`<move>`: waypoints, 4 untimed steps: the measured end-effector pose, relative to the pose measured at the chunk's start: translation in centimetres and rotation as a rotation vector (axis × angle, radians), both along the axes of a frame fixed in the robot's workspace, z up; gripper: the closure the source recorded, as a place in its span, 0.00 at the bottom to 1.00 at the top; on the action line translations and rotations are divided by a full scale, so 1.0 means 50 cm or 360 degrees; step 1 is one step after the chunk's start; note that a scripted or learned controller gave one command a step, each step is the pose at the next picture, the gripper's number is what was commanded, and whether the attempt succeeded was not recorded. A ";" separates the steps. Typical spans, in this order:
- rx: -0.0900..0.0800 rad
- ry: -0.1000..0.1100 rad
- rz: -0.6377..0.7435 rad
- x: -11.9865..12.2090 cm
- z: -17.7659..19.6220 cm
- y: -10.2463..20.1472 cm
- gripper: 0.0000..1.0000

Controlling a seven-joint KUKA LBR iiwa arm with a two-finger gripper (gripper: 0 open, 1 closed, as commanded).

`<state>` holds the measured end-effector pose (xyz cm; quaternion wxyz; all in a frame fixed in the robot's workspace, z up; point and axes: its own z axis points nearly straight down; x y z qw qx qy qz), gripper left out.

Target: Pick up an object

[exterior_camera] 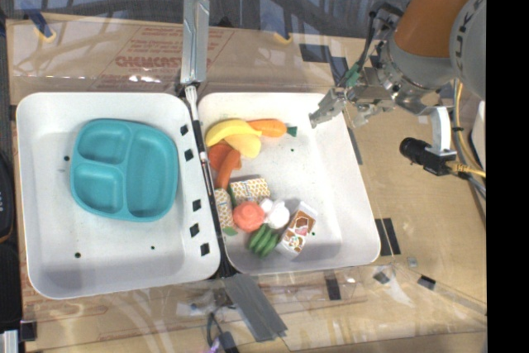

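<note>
I noted the left bin point(50, 260) carrying a teal divided plate point(124, 169). The right bin point(347, 202) held toy food bunched along its left side: a banana point(234, 133), a carrot point(266, 126), a red round piece point(248, 217) and a small carton point(298, 229). The gripper point(326, 113) hung over that bin's upper right corner, grasping nothing; whether the fingers were parted, I could not tell.
</note>
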<state>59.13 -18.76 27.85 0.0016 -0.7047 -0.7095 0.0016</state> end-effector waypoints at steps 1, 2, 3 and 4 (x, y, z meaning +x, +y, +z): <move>0.0005 0.0008 -0.0093 -0.192 -0.351 0.007 0.00; 0.0003 -0.0006 -0.0064 -0.227 -0.372 0.007 0.00; 0.0002 -0.0008 -0.0057 -0.224 -0.353 0.007 1.00; 0.0000 -0.0013 -0.0091 -0.149 -0.049 0.065 1.00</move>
